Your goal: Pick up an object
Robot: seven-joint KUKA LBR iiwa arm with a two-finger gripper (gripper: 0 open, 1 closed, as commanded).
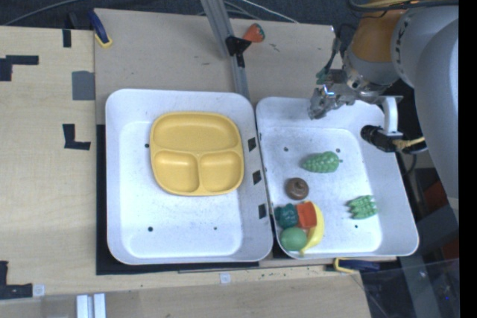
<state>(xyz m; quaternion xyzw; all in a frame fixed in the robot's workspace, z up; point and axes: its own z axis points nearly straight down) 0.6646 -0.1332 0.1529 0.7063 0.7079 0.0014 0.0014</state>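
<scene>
My gripper [320,106] hangs over the far edge of the right bin [387,234], well above the toys. Nothing shows between its fingers. In that bin lie a green bumpy fruit [321,161], a brown round piece [297,188] and a small green leafy piece [361,206]. At the bin's near left corner sits a cluster: a dark teal piece [286,216], an orange-red piece [306,214], a green round fruit [294,237] and a yellow banana [317,229].
The left bin [127,234] holds a yellow divided plate [197,153]. A grey metal post [216,4] slants in from the top, ending at a clamp with an orange tip [255,32]. Black cables trail by the arm at right.
</scene>
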